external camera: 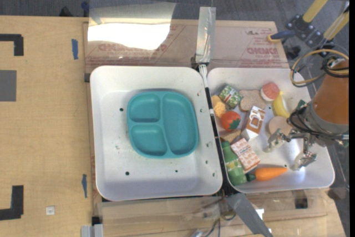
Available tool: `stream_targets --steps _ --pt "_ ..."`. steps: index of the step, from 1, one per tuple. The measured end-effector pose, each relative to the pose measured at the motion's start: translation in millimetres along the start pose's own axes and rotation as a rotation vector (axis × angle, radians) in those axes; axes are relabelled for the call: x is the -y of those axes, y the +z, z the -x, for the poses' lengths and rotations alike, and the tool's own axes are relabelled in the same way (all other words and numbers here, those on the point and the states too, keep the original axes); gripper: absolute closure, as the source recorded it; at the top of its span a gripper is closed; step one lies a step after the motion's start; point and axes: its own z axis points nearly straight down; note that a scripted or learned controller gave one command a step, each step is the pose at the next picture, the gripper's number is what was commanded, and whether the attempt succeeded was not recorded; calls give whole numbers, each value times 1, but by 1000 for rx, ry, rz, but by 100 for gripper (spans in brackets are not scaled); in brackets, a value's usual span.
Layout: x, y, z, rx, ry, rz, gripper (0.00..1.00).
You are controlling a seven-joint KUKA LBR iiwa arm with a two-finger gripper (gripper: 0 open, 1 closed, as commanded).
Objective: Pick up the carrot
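Fingers [289, 148] spread wide, holding nothing, hang over the right bin [324, 179] just above the carrot [270, 173], which you see lying along that bin's near edge. Around it sit toy foods and small boxes. Your left bin [105, 119] holds a teal divided tray [163, 123].

The grey arm [331, 100] with its orange band reaches in from the right, wrist pointing down, and its gripper [289, 148] hangs with both metal fingers [273, 140] spread apart, nothing between them.
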Motion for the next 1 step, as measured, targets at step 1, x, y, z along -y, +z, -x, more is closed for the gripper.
stream_targets --steps 1 --pt "-52 -1 35 0 -1 -3 0"
